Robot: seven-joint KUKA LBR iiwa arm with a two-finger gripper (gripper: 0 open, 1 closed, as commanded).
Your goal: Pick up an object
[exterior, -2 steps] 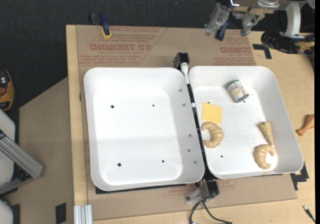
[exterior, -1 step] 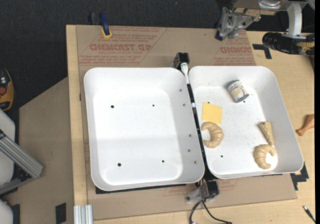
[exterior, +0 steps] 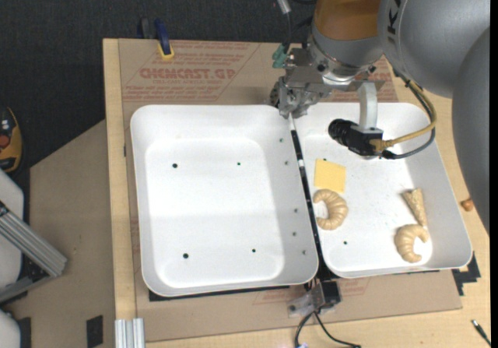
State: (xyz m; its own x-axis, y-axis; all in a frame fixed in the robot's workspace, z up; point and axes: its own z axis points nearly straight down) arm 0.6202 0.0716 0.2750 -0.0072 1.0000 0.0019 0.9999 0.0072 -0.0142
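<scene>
Gripper [exterior: 292, 101] hangs at 12 o'clock over seam between bins; grip state not discernible. Cheese slice [exterior: 330, 176], croissant [exterior: 331, 209] sit in right bin [exterior: 389, 257] at 6 o'clock of it. Risk: descent here strikes bin rim, catches nothing.

The grey arm [exterior: 436, 19] reaches in from the right, its gripper [exterior: 294, 99] pointing down, apparently low.

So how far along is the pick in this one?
Nothing looks picked yet. The yellow square cheese slice, two tan croissant-shaped pieces and a tan wedge all lie in the right white bin. The pincer sits at that bin's far left corner; the grasp remains.
</scene>
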